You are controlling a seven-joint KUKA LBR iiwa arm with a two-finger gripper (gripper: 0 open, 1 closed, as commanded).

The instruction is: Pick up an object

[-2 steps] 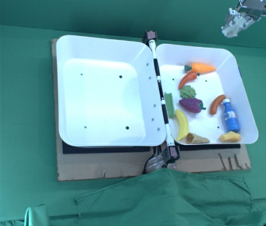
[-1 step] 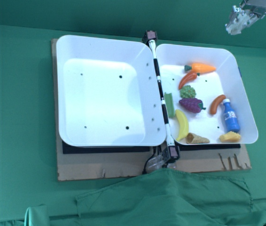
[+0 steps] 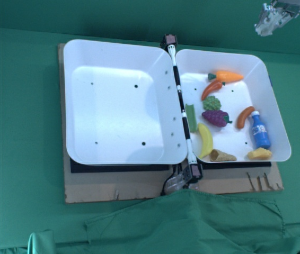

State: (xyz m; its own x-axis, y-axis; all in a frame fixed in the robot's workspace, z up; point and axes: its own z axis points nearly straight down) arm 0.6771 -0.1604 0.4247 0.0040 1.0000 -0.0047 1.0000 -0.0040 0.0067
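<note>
Overhead, jaws [image 3: 266, 23] state unclear, blue bottle [image 3: 259, 132] label unreadable, R bin [image 3: 277, 110].

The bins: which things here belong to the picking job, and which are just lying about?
For the job: gripper; carrot; grapes; banana; blue bottle; sausage.
Lying about: left bin; cardboard sheet; green cloth.
</note>
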